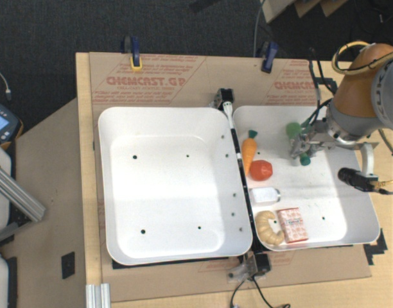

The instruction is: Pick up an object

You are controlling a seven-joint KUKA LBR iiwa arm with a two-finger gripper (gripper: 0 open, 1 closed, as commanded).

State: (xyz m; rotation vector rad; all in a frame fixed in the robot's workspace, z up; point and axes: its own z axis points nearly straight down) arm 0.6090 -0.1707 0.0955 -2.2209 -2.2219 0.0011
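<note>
At the near edge of the right bin [350, 236], a croissant [268, 228] lies curled against the rim, touching a small pink-and-white packet [292, 224] on its right. Just beyond them, close to the divider between the bins, sits a small white block [263, 195]. Farther still, a red tomato [261, 169] rests beside the lower end of an orange carrot [249, 154], which lies along the bin's left wall with its green top pointing far. To the right of these, well apart from them, the jaws [302, 153] hang low over the far middle of the right bin, with a small teal piece at their tip by the bin floor. Just to their far left, a green round object [293, 129] sits touching or nearly touching the metal of the gripper; I cannot tell whether it lies between the fingers, nor whether the jaws are apart or together. The arm [360, 92] comes in from the right, its orange band above the grey wrist. The left bin [119, 172] lies beside the right one, their rims meeting along the middle. Both bins rest on the worktop [183, 76], a brown board with red printed lettering, held at its far edge by two blue clamps [133, 49].
</note>
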